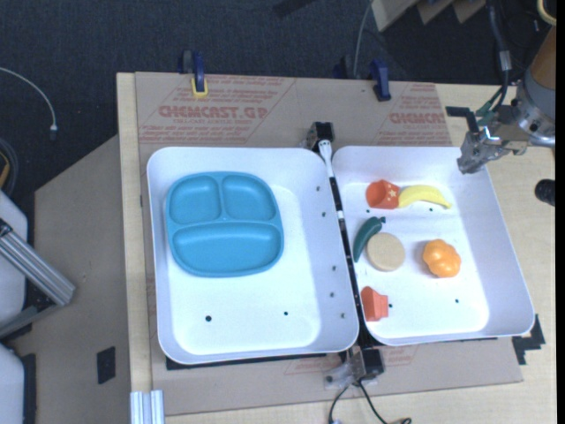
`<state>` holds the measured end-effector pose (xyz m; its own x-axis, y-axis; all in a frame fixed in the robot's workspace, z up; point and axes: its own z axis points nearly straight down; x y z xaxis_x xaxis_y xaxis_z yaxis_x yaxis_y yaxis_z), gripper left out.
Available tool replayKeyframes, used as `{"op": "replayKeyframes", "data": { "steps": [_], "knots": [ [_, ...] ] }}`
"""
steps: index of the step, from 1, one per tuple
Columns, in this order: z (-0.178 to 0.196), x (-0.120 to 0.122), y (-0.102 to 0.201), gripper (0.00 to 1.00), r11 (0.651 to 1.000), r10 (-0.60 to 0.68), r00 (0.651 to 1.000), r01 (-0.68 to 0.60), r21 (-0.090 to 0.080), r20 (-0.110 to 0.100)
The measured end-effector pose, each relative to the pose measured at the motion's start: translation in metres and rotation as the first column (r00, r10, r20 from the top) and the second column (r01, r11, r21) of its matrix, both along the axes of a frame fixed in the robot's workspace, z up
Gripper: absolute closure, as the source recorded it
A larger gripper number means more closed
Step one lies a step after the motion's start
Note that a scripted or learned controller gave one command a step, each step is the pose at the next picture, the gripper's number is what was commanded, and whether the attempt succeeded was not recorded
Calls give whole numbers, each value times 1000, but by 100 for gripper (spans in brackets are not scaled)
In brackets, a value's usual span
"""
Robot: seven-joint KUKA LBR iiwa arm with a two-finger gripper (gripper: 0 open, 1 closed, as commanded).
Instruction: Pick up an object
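Nothing is picked up yet. The gripper (470, 159) hovers over the far right corner of the right bin (494, 237), carrying nothing; whether its jaws are apart or together I cannot tell. The banana (424, 197), red piece (382, 193), orange pepper (441, 258), round disc (386, 253) and green pepper (365, 236) all lie in that bin, so descent, grasp and lift remain.

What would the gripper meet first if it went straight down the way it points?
Probably the right bin's bare floor near its upper right corner. The gripper hangs right of the banana, apparently clear of it, though depth is hard to judge from this slant.
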<state>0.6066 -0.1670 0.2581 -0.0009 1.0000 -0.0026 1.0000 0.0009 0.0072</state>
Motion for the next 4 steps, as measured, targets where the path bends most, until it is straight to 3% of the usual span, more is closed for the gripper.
{"op": "replayKeyframes", "data": {
  "steps": [1, 4],
  "knots": [
    [-8, 7, 62, 100, 1000, 5, 1000, -5, 4, -8],
    [-30, 11, 211, 100, 1000, 3, 1000, -3, 3, -9]
  ]
}}
